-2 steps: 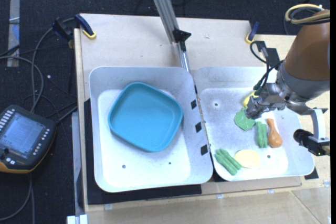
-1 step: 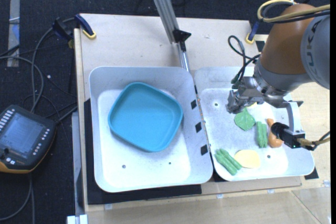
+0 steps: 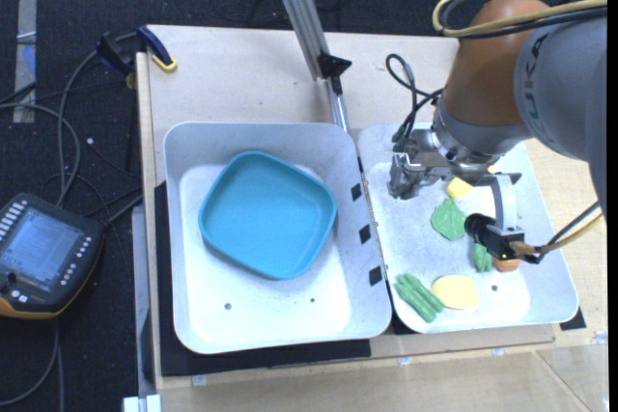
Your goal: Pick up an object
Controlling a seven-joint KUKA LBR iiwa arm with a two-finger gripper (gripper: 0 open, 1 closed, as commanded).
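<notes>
My gripper (image 3: 405, 178) hangs over the upper left part of the right bin (image 3: 541, 299), close to its left wall. Just right of it lie a small yellow piece (image 3: 460, 189) and a green leafy piece (image 3: 447, 221). Further toward the front sit a small green piece (image 3: 481, 257), a pale yellow oval (image 3: 455, 291) and a green pod (image 3: 418, 296). The view shows nothing held in the gripper.
A blue square plate (image 3: 267, 213) fills much of the left bin (image 3: 193, 323). A metal rail (image 3: 299, 0) slants down from the top to the ridge between the bins. A teach pendant (image 3: 39, 251) lies on the floor at left.
</notes>
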